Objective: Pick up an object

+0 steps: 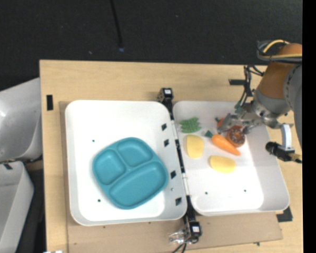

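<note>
Presently the gripper [235, 126] hangs low in the right bin [253, 194], just above the carrot [225, 144], jaw state indeterminate; a sound grasp requires centring over the carrot's body, clear of the neighbouring yellow pieces [195, 146].

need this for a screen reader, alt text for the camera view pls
A grey robot arm's gripper hangs over the right white bin, above an orange toy carrot, beside two yellow toy pieces and a green leafy piece; a blue divided plate fills the left bin.
</note>
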